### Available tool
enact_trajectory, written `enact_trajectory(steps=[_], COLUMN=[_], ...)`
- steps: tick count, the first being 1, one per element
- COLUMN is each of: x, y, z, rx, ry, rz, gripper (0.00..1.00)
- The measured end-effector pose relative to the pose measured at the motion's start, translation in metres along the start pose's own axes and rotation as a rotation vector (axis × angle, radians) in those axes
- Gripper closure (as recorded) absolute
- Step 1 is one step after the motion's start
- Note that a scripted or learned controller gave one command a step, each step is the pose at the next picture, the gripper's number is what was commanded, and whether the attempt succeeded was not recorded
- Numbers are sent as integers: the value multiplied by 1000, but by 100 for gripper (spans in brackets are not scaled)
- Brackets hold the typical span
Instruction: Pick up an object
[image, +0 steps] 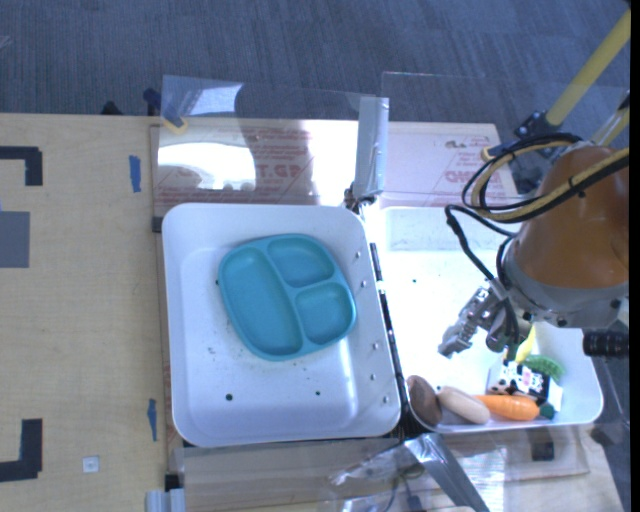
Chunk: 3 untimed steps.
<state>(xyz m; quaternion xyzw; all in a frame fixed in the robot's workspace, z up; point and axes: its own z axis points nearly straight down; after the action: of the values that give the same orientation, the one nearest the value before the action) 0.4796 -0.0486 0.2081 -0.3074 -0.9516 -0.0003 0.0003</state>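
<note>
A carrot (512, 406), a tan bread roll (465, 404), a brown piece (424, 399) and a small patterned item (527, 381) are lying along the right bin's (420, 250) near edge. The claw (470, 330) is hovering just above them, holding nothing. The left bin (190, 300) is carrying a blue divided plate (287, 296).

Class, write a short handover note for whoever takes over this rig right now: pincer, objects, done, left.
Pincer: over the right bin, above its near part, nothing seen between its fingers.
Objects: carrot, beige roll and brown piece lie along the right bin's near edge; a green piece lies just beyond the carrot. A blue tray sits in the left bin.
Done: no pick yet.
Left: grasp and lift one object.
</note>
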Motion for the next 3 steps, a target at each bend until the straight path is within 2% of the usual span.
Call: enact_trajectory(steps=[1, 2, 3], x=[5, 15, 8], y=[34, 29, 44], z=[-41, 24, -108], rx=[-3, -1, 0], ry=[-8, 0, -13], rz=[-505, -856, -1497], gripper=[100, 100, 100])
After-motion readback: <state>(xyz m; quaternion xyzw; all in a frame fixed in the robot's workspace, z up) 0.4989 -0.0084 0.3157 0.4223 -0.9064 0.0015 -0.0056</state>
